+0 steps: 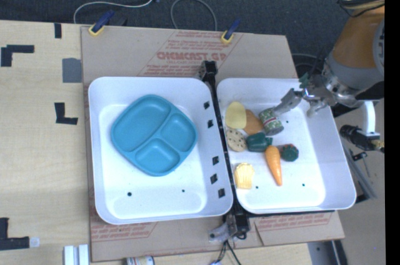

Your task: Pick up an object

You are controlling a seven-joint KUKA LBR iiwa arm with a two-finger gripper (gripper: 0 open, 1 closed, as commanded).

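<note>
Gripper [279, 107] reaches in over the upper part of the right bin [331, 170], angled down to the left, with its tip touching or just above a small grey-green can [271, 122]; whether it is spread or pinching anything cannot be told at this angle, since the tip blurs into the can. The rest of the toy food lies in the same bin: a pale yellow piece [235, 114] at the top of the cluster with an orange-brown lump [253, 122] beside it, a speckled cracker [236, 140] below, a dark green piece [258, 143] in the middle, a carrot [274, 164] pointing toward the near wall, a small dark green knob [289, 152] to its right, and a yellow block [244, 175] near the divider. The left bin [100, 195] carries a blue divided plate [154, 134]. By my reading nothing is lifted yet: every item appears to rest on the bin floor, so the grasp and the lift remain to be done.
</note>
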